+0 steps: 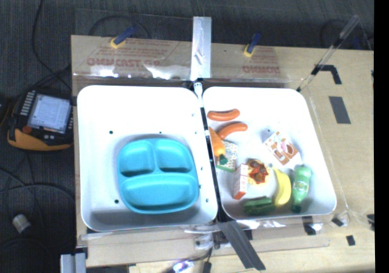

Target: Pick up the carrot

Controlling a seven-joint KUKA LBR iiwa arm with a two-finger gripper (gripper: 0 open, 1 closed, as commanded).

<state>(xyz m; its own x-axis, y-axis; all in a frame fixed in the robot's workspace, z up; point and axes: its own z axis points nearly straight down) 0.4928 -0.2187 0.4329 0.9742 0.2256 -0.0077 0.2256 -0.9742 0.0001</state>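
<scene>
Carrot-shaped orange plastic toy (214,143), small and tapered, is lying in the right white shallow bin (316,138), pressed against that bin's left wall about halfway along it. We are seeing it touching a small green-and-red printed box (227,157) on the side toward the bin's near edge. Two orange-red plastic sausages (228,122) are lying just beside it toward the far left corner. A yellow plastic banana (281,188), a green plastic bottle (300,185) and a dark green plastic cucumber (258,206) are crowding the near right corner. A light blue divided plastic plate (158,174) is sitting in the left white shallow bin (97,120).

We cannot tell how the gripper is set.

We are judging the pick not yet begun. The wall is leaving little room on one side of the carrot, so a closing grip may be scraping the rim and slipping off. The sausages are so alike in colour that the grasp may be landing on one of them, or dragging the box along.
</scene>
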